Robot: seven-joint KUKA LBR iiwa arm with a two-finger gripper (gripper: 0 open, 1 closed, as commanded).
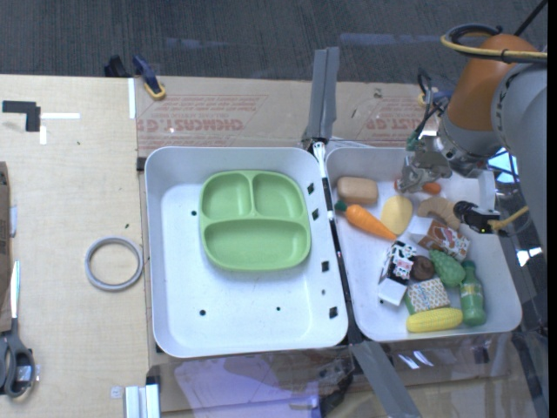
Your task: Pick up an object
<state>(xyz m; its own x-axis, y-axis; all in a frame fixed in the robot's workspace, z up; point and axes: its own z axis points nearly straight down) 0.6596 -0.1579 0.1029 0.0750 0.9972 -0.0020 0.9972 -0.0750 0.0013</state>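
The right bin [364, 319] holds a heap of toy food: a tan bread roll [358, 190], an orange carrot [369, 221], a pale yellow piece [397, 213], a black-and-white carton [400, 263], a green vegetable [447, 266], a yellow banana [433, 320] and a green bottle [472, 300]. My gripper [416, 176] hangs over the bin's far right part, just right of the bread roll, with a small red-orange piece [431, 187] at its tip. Whether that piece is held cannot be made out.
The left bin [174, 303] carries a green divided plate [255, 219]. On the bench to the left lie a grey ring [114, 262] and scissors [16, 355]. A metal divider [324, 94] stands behind the bins. The arm [496, 94] fills the upper right.
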